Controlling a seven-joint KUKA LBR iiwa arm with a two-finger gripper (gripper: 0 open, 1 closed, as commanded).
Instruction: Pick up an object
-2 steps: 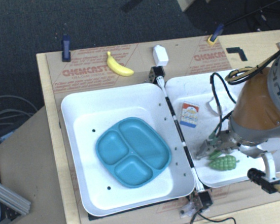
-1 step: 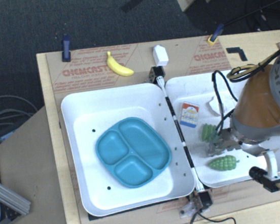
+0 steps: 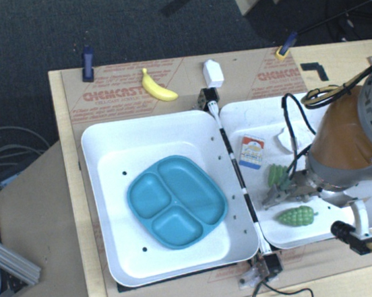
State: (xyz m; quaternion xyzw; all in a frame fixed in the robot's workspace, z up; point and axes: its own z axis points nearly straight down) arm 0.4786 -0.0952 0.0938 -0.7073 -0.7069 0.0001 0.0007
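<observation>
My gripper [image 3: 278, 195] reaches left into the right bin [image 3: 359, 227] from the grey and orange arm. It hangs low between two green objects. A dark green leafy piece [image 3: 276, 174] lies just above it, touching or nearly touching it. Just below it rests a light green bumpy fruit [image 3: 296, 217]. Farther up the bin lies a small white carton with red and blue print [image 3: 252, 151]. A white scrap [image 3: 283, 141] sits beside it, partly behind a black cable.
The left bin [image 3: 105, 155] holds a blue divided plate [image 3: 175, 201]. A yellow banana [image 3: 158, 88] and a white block [image 3: 213, 73] lie on the bench behind the bins. The arm's body covers the right bin's right side.
</observation>
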